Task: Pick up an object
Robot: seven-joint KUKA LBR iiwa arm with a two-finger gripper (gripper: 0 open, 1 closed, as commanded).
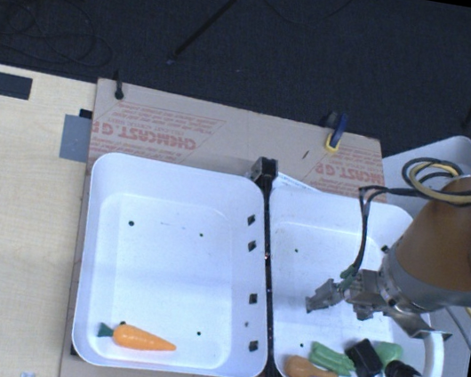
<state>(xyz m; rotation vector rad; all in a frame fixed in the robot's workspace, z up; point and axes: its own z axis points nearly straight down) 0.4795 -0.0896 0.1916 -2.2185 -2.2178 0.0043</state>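
Pale wooden surface [5, 215] carries a sheet of printed cardboard [182, 133], and on that sit the two white bins.

Nearest the fingers [325, 295] is a green toy pod [330, 358]. It lies flat on the floor of the right bin [317, 238], near the fingers on their near-rim side and not touching them. It looks like moulded plastic or foam: probably light, fairly stiff, smooth enough to slip, and not fragile. It is long and narrow, so the sound hold is across its short width at the middle, with the fingers square to its length. A pinch at one end would likely flip it out.

Touching or just beside the pod, further from the fingers, lies a tan pear-shaped toy [310, 370], close to the bin's near wall. Its thin neck is the easier place to pinch. The round body could squirt free, and the wall leaves little room on that side.

Those fingers appear parted, with nothing between them, and hang above bare bin floor. The grey and orange arm [440, 255] stands behind them.

Well apart from the fingers, across the black divider [261, 260], an orange toy carrot [144, 339] lies in the left bin [178, 209], near its front corner. It tapers and is likely light, so it is best gripped at the thick end.
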